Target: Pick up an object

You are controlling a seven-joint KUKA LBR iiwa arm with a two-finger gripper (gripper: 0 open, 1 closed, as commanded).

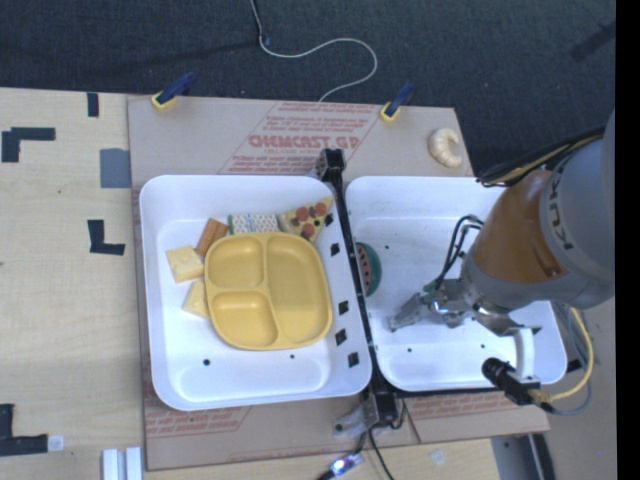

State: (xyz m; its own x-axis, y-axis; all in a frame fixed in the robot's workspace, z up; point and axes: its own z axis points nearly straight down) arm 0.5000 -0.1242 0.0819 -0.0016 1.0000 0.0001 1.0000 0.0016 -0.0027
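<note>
My gripper (405, 315) hangs low over the floor of the right bin (440, 203), near its middle, pointing left. Nothing shows in its grasp. A round green and red toy (369, 269) lies against the right bin's left wall, a short way up and left of the gripper. The left bin (240, 378) holds a yellow divided plate (268, 290). Around the plate lie two pale tan squares (184, 263), a brown piece (211, 235), a patterned item (252, 224) and a pizza-like slice (308, 216).
The divider between the bins (348, 268) runs just left of the green toy. A beige ring-shaped object (447, 146) lies on the cardboard beyond the right bin. My arm's orange band (515, 233) crosses the right bin's right half.
</note>
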